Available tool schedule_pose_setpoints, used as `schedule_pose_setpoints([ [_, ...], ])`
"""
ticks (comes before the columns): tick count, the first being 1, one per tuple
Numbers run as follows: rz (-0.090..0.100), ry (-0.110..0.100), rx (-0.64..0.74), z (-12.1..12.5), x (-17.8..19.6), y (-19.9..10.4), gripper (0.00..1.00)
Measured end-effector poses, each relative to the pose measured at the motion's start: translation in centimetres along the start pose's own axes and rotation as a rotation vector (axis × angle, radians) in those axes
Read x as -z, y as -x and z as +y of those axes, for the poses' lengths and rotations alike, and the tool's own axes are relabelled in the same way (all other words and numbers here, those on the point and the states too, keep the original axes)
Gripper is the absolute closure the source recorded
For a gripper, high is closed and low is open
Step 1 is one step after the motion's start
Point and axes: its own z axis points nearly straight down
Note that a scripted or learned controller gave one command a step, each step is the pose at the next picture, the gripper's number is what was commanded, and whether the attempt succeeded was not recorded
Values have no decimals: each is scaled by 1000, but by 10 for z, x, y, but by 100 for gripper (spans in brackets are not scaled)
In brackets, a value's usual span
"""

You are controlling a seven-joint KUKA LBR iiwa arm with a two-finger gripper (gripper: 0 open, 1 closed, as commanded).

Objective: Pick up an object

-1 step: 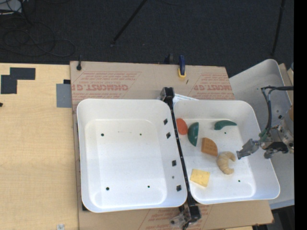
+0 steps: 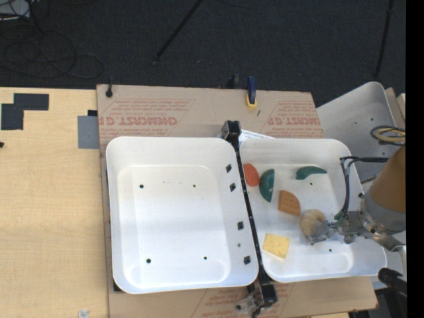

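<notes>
Item: tan lump [image 2: 312, 221], the piece nearest the gripper [image 2: 322, 234]. Rounded, beige, slightly mottled surface, blunt at both ends, a little wider toward the upper right. Long axis is short and hard to fix; it appears to run from upper right down to lower left, roughly toward the yellow block [image 2: 277, 246]. Location: right bin [image 2: 291, 148], lower right quarter of its floor, just below and right of the orange wedge [image 2: 289, 203].

Gripper: enters from the right at the bin's right wall, dark fingers reaching left and touching or overlapping the lump's lower right edge. Whether the fingers are spread or pressed together cannot be told; the lump is not seen between them.

Other contents, right bin:
- red-orange round piece [image 2: 251, 175], against the divider between the bins.
- dark green half-moon [image 2: 267, 185], standing upright just right of it.
- small green curved piece [image 2: 310, 172], lying across, near the far right.
- yellow block, square, near the front.

Left bin [image 2: 119, 177]: white, shallow, beside the right bin.

Support: cardboard sheet [image 2: 165, 114] beneath both bins.
</notes>
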Motion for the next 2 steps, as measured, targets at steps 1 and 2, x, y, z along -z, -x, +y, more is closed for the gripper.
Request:
schedule_pose_setpoints([
  [1, -5, 17, 4, 83, -18, -1, 0],
  [2, -3, 11, -1, 79, -7, 0, 100],
])
